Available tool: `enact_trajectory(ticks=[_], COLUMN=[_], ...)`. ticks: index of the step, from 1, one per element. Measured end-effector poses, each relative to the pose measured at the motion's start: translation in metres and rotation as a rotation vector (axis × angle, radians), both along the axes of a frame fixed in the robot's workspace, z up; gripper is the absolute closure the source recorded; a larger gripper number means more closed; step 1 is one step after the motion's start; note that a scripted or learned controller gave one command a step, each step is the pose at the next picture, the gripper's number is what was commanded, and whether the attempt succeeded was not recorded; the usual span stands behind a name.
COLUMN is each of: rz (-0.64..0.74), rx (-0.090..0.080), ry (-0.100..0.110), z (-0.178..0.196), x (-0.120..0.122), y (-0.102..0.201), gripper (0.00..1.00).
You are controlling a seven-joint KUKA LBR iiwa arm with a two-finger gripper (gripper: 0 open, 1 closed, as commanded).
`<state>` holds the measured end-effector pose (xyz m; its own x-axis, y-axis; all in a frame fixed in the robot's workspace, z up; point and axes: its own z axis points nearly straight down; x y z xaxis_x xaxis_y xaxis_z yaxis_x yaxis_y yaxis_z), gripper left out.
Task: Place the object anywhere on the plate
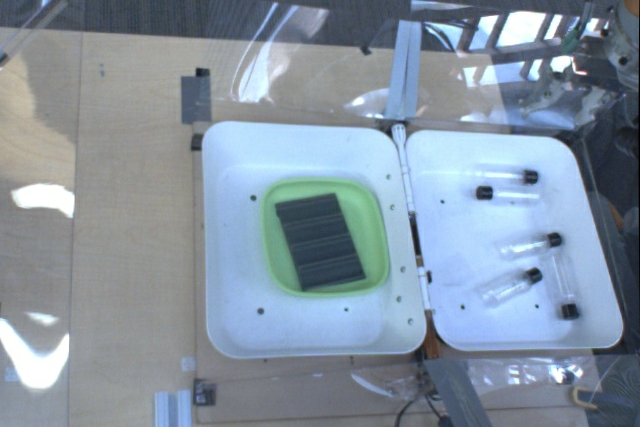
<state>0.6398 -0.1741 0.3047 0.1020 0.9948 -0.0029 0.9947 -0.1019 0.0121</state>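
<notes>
A light green square plate (372, 215) sits in the middle of the left white bin (230, 315). A dark grey ridged rectangular block (319, 241) lies flat on the plate, slightly turned, and covers most of its centre. In the right white bin (450, 325) lie several clear plastic tubes with black caps. Two of them (506, 181) are near the back, one (530, 243) is in the middle, and two more (510, 286) lie toward the front right.
A grey metal post (404, 80) stands behind the seam between the bins. Clear plastic sheeting (280, 45) covers the wooden bench at the back. Dark equipment and cables (600, 75) crowd the back right corner.
</notes>
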Motion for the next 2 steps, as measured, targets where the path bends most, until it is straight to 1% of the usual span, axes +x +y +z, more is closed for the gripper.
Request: enact_trajectory(ticks=[1,2], rz=[-0.025,-0.224], rx=[0.0,0.005], ry=[0.002,0.009], z=[0.033,0.022], x=[-0.068,-0.138], y=[-0.02,-0.024], gripper=[0.0,0.0])
